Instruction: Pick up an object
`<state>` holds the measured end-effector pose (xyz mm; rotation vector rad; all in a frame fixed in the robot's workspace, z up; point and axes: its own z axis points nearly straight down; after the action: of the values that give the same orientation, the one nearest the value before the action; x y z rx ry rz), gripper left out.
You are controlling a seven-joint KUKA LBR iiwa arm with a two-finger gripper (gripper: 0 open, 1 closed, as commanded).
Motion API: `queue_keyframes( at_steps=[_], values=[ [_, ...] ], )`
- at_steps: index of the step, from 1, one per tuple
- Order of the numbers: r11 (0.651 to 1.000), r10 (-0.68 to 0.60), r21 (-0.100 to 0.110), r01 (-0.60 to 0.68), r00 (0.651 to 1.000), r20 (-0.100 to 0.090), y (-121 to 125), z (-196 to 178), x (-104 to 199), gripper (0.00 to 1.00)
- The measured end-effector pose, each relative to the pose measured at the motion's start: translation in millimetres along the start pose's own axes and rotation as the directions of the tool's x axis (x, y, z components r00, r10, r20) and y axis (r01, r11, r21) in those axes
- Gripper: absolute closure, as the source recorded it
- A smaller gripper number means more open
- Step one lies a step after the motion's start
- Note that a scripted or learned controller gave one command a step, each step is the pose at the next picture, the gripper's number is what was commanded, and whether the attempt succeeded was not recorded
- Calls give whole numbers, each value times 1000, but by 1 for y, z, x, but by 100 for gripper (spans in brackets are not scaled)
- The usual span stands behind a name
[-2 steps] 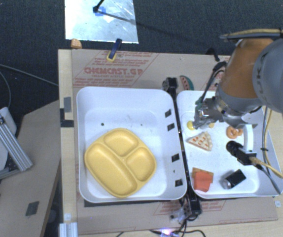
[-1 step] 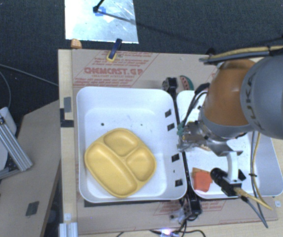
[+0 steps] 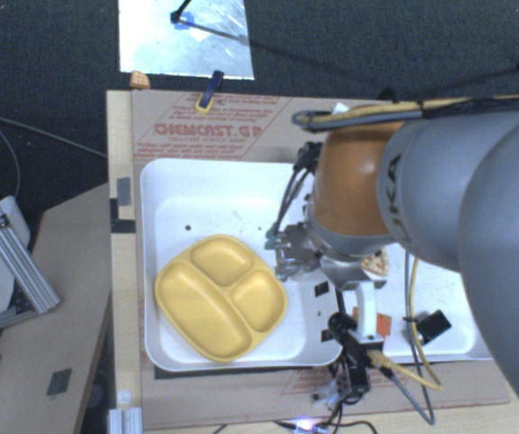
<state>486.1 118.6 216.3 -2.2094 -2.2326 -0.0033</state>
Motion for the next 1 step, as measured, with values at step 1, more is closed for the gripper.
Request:
queue_keyframes(
  at_steps=[1],
  values=[
    [1000,3,2,-3,1000,1,34,113,37,100]
  ],
)
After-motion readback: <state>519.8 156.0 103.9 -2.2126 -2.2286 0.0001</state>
